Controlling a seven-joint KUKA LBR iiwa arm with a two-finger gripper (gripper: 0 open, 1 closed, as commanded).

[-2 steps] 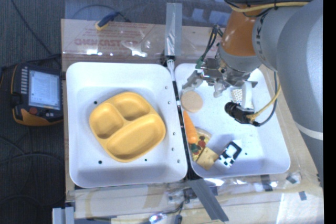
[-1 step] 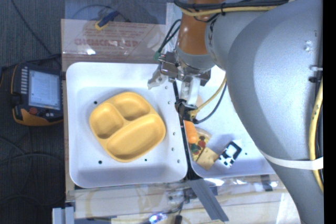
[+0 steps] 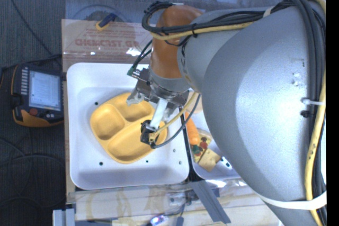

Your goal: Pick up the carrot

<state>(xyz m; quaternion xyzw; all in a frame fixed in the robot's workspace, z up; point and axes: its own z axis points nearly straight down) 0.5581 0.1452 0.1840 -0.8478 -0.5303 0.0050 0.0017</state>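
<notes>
Take the carrot (image 3: 194,135), lying in the right bin (image 3: 228,166) just beside the dividing wall and partly hidden by the arm (image 3: 254,103), across its thicker middle, likely light, stiff and a little slick; cannot tell the opening of the gripper (image 3: 144,97) above the yellow tray (image 3: 114,124).

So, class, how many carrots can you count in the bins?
1. The long orange carrot lies in the right shallow white bin, near its left wall. The grey robot arm covers most of that bin, so others may be hidden.
</notes>
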